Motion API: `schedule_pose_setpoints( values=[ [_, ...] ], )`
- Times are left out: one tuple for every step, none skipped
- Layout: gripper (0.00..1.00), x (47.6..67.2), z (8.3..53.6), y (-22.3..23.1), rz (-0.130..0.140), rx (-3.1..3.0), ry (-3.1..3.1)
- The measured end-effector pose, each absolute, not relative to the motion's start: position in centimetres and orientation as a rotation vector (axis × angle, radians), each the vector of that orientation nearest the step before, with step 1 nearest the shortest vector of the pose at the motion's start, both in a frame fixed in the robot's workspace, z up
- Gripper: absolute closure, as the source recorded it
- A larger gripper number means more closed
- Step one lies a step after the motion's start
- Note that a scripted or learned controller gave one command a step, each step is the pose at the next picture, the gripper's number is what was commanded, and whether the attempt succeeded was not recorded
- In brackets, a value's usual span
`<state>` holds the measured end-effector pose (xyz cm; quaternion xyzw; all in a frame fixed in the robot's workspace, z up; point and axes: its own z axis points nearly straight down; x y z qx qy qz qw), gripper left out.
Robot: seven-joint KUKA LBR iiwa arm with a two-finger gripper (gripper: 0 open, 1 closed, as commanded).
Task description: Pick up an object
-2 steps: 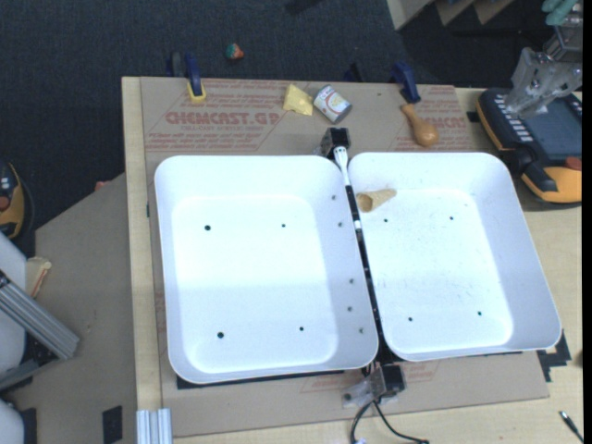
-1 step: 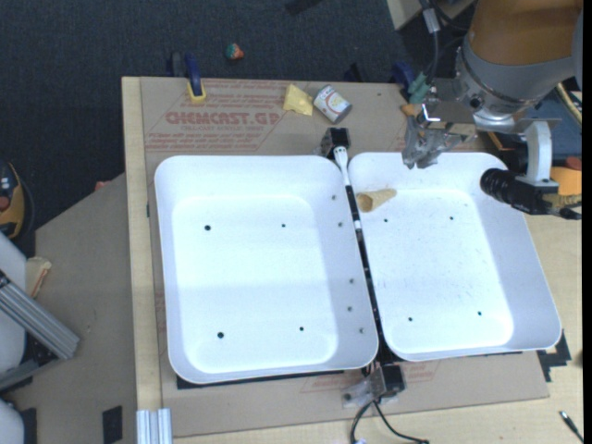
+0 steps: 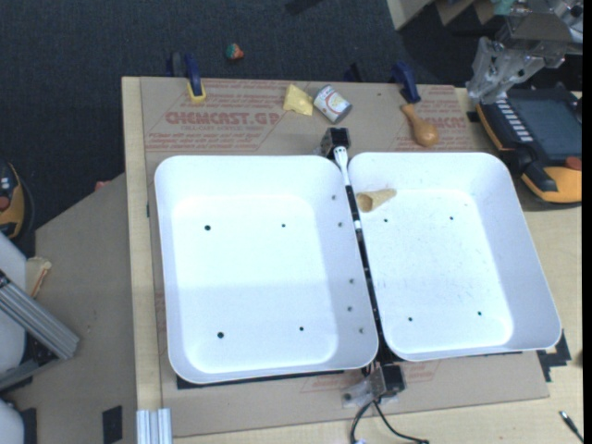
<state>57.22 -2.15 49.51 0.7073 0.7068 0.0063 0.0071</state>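
Bins sit side by side on the desk (image 3: 148,118) so items can pass between them. A small tan object (image 3: 375,199) lies at the right bin's (image 3: 518,248) upper-left corner, close against the wall, making for an awkward pick. Whether the claw is open cannot be told.

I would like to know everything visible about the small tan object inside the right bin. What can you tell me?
The small tan object is light brown, short and roughly cone-like, wider at one end; its material cannot be told. It lies flat on the floor of the right bin, in the far left corner, close to the wall beside the left bin. It lies alone, with nothing holding it.
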Motion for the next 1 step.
schedule_pose_setpoints(
  values=[
    [1.0, 55.71, 41.68, 11.02, -0.008, 2.212, 2.242]
  ],
)
